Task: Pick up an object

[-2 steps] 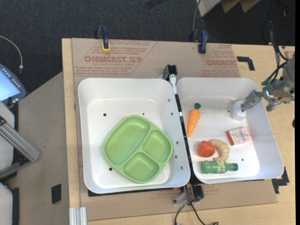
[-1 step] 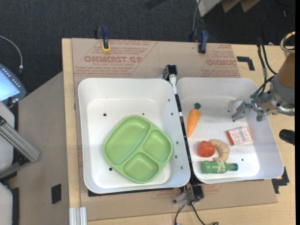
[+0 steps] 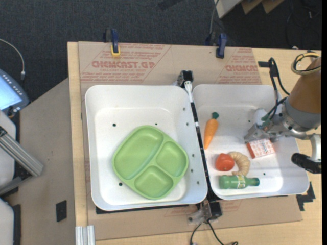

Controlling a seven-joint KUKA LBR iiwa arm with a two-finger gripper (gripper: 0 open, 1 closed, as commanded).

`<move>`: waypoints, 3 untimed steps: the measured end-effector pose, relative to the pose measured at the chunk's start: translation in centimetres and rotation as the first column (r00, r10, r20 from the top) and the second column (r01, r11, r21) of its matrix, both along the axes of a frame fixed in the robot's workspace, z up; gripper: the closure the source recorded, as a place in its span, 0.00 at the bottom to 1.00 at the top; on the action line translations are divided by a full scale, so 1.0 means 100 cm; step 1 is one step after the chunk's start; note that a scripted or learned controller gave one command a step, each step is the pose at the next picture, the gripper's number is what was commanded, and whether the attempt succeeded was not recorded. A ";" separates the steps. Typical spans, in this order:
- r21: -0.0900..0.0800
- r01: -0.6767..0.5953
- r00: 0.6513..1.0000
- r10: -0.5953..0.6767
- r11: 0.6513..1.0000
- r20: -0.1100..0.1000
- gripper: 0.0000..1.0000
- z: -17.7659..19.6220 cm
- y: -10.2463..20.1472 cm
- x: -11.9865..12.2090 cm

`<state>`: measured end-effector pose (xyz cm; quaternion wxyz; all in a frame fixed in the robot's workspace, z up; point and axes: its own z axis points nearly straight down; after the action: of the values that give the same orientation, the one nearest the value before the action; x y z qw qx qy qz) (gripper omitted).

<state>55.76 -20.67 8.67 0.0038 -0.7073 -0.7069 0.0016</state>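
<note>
I cannot tell my hand's (image 3: 257, 131) state; just below it, grasp the light, crushable red-and-white paper packet (image 3: 261, 148) by its edges.

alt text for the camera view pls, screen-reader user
A grey robot arm reaches from the right, its gripper low over a red-and-white packet in the right bin, which also holds a carrot, tomato, pretzel and green bottle. The left bin holds a green divided plate.
</note>
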 end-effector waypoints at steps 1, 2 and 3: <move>-0.004 0.000 1.000 0.000 1.000 0.009 1.00 0.015 -0.001 0.002; -0.007 -0.001 1.000 0.001 1.000 0.016 1.00 0.073 -0.009 0.010; -0.006 -0.002 1.000 0.003 1.000 0.015 1.00 0.122 0.000 0.013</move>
<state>57.03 -20.70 20.88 -0.0038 -0.7064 -0.7078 -0.0015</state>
